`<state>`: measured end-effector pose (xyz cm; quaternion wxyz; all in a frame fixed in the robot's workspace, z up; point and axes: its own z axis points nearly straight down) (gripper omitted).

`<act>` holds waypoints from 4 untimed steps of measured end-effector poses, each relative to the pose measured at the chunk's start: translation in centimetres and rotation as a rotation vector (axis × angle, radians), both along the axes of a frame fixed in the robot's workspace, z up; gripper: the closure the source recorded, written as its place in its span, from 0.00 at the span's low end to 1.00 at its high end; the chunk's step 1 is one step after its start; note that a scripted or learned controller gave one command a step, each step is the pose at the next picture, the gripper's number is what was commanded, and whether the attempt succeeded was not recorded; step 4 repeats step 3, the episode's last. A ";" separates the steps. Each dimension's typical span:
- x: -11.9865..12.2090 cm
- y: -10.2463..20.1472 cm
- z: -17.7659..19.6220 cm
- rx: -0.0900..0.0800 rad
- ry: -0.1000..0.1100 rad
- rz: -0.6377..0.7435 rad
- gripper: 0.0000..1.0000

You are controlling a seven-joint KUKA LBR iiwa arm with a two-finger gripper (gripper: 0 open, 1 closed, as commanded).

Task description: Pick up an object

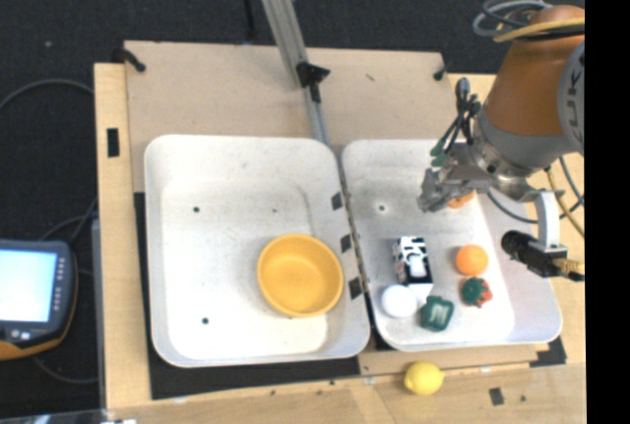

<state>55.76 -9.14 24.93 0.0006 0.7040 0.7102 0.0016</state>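
Low in the right white bin (369, 186), near its far right side: the grey two-finger gripper (440, 193), with a small orange object (459, 201) touching it just at the right and partly hidden. Cannot tell whether spread, pressed together or pinching. Cannot tell the long axis or pointing direction of that orange object. Nearer the front edge of the same bin: round orange ball (472, 260), black-and-white box (411, 260) with long axis front to back, white ball (399, 300), green block (436, 315).
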 end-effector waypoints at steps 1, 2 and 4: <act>1.3 4.9 0.8 0.000 0.001 0.000 1.00; 2.5 9.3 -0.4 -0.002 0.002 -0.004 1.00; 4.0 14.8 0.4 0.001 0.001 0.000 1.00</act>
